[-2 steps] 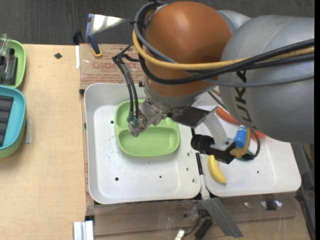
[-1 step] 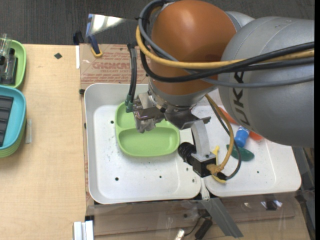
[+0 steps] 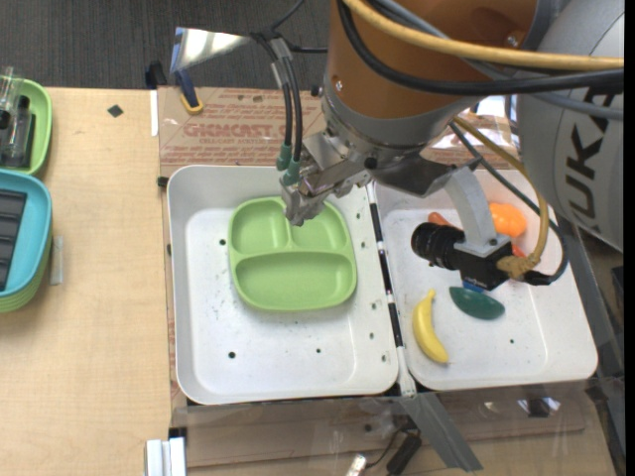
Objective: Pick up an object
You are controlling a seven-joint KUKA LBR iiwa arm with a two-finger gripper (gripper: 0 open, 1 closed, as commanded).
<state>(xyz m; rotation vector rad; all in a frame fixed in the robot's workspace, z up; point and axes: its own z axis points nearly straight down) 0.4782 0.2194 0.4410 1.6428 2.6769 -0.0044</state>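
A light green divided plate [image 3: 293, 263] lies flat in the left white bin [image 3: 208, 355], toward its far side. My gripper [image 3: 298, 209] reaches down over the plate's far rim, by its upper compartments, and its tip looks to be touching or just above the plate. The wrist and cables hide part of that rim. In the right bin [image 3: 556, 355] lie a yellow banana [image 3: 429, 328], a dark teal rounded piece [image 3: 479, 304] and an orange object [image 3: 507, 219] partly behind the arm's hardware.
The arm's bulk covers the far side of both bins. A black and grey fitting [image 3: 451, 246] on the arm hangs over the right bin. Green and blue trays [image 3: 20, 216] sit at the bench's left edge. Printed cardboard [image 3: 228, 127] lies behind the left bin.
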